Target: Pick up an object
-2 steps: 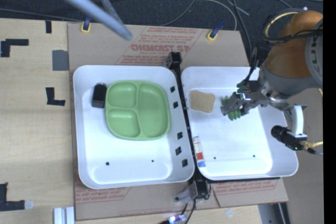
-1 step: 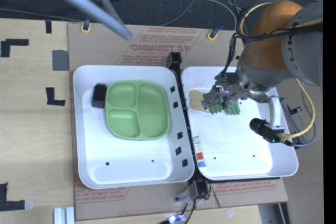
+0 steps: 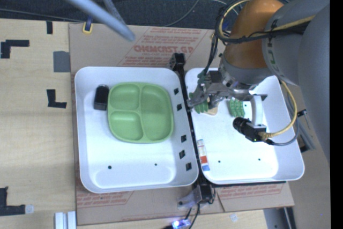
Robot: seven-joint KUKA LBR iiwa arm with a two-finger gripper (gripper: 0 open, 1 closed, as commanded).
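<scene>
In the right bin, near its back-left corner, the gripper hangs low over small green objects lying beside the divider; whether anything sits in its grasp cannot be told. Another green piece lies just to the right. In the left bin, a green divided plate rests centrally, a black block touching its left edge.

The wooden bench carries a brown cardboard sheet, printed in red lettering, reaching toward the bench's far edge. Two shallow white bins sit side by side on that sheet (their inner rims touching): the left bin and the right bin. Black tape marks dot the bare wood at the bench's left side.
</scene>
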